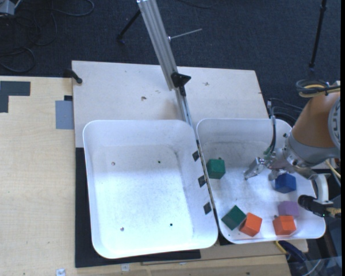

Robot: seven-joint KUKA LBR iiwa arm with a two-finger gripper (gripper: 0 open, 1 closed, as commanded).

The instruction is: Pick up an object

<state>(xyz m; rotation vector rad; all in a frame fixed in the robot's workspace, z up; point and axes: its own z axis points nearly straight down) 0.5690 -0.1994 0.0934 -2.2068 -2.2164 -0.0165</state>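
Camera view has the claw (254,168), its state impossible to tell, low in the right white plastic bin (241,132) beside the blue cube (285,183), seemingly approaching; next comes centring over it.
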